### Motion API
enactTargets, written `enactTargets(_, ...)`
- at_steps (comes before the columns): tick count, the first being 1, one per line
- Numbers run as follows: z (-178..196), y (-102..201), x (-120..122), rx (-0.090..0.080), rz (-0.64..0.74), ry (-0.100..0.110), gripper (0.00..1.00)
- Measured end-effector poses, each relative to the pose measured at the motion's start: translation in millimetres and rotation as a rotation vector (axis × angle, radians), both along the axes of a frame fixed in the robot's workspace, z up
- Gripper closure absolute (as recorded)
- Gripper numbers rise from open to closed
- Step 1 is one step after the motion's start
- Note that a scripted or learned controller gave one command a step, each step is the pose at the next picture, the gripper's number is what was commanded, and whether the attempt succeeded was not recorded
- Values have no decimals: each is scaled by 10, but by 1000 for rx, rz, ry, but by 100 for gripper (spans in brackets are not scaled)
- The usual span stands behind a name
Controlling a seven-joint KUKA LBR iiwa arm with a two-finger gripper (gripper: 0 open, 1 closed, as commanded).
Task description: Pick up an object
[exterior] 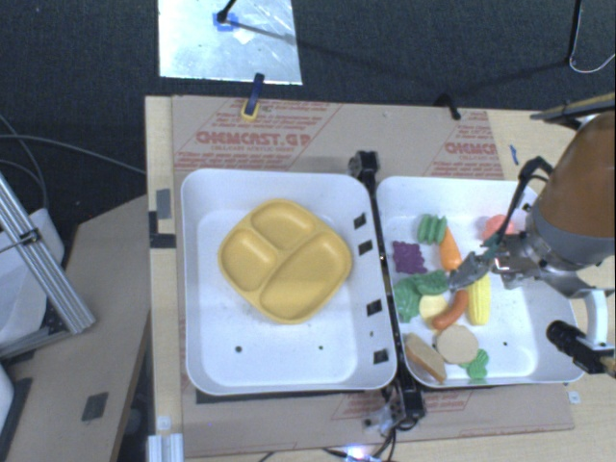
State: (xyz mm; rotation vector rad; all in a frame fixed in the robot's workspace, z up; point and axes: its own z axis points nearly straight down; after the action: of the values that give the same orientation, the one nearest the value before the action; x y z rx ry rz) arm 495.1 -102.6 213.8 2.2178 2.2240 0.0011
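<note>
You are looking down on two white bins sitting side by side. The left bin is holding a yellow plate with three sections. The right bin is holding a pile of toy food, and that is where the arm is working.

The arm is reaching in from three o'clock. Its claw is hanging low over the food in the middle of the right bin. You cannot tell if the claw is released or clenched, because the tip is small and dark against the toys, and you are not seeing any toy clearly caught in it.

The toy that matters most is the yellow corn. It is lying just beside the claw, toward five o'clock. Its long side is running from twelve o'clock to six o'clock, almost straight up and down in the view. Close by at seven o'clock from the claw is the orange sausage, tilted, and touching the corn's lower end as far as you can see. At nine o'clock is the green lettuce, and at eleven o'clock is the carrot.

To my eye, the claw needs to slide a little toward five o'clock and close across the corn's short side, from nine to three. The toys are crowding each other, so it could catch two.
</note>
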Motion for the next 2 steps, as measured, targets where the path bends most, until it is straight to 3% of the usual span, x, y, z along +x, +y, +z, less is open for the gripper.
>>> enactTargets(1, 109, 0, 12, 0, 2, -3, 100)
enactTargets(2, 299, 486, -27, 2, 7, -3, 100)
